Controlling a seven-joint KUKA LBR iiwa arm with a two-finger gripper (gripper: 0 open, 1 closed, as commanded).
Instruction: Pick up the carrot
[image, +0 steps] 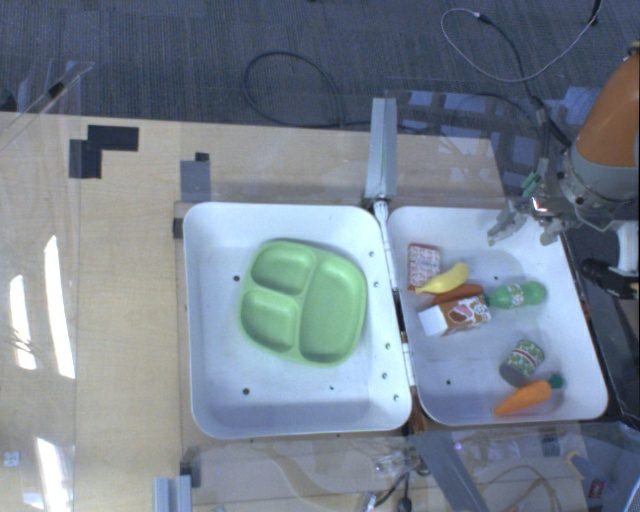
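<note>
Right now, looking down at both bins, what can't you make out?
- Arm: cut off by the camera view's right edge above the orange band.
- Tool: small and blurred over the right bin; its state is unclear.
- Small can beside the carrot: label too small to read.
- Carton and red packet: print illegible.
- Orange item under the banana: mostly covered, unidentifiable.

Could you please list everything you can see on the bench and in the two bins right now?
left bin: 1, white, left half of the bench
divided plate: 1, green, middle of left bin
right bin: 1, white, beside the left bin
snack packet: 1, red and white, upper left of right bin
banana: 1, yellow, below the packet
carton: 1, orange and white, middle of right bin
bottle: 1, green, right of carton
can: 1, green and grey, lower right
carrot: 1, orange, front right corner
gripper: 1, grey, over right bin's far edge, fingers apart
</note>
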